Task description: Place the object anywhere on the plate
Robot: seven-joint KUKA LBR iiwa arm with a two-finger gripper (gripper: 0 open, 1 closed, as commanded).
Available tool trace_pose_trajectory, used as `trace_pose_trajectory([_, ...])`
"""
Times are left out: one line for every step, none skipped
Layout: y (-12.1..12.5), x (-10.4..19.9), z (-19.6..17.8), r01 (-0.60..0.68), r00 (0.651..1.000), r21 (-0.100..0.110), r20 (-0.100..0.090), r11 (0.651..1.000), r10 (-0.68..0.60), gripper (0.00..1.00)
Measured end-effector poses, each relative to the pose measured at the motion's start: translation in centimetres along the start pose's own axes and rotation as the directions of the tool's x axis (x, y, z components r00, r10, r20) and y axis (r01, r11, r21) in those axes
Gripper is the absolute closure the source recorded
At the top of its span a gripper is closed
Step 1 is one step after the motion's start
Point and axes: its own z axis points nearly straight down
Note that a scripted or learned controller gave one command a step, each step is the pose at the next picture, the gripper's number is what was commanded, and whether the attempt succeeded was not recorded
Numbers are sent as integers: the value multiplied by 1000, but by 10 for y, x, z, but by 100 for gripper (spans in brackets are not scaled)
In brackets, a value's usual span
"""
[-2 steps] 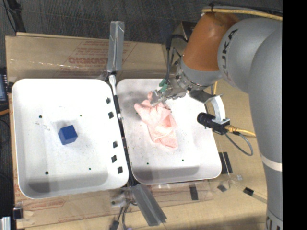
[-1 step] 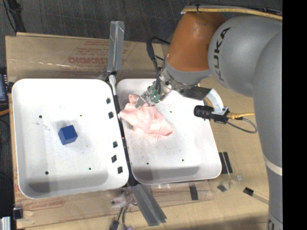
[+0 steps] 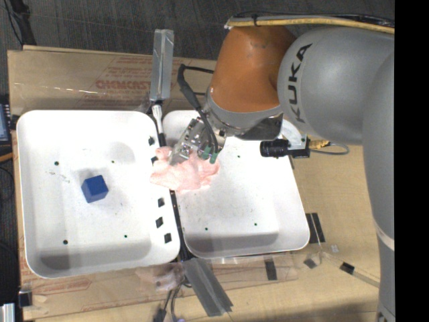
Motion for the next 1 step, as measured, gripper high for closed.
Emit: trace_pose_trajectory([41,28,3,392,920,0,1,920,-392,100])
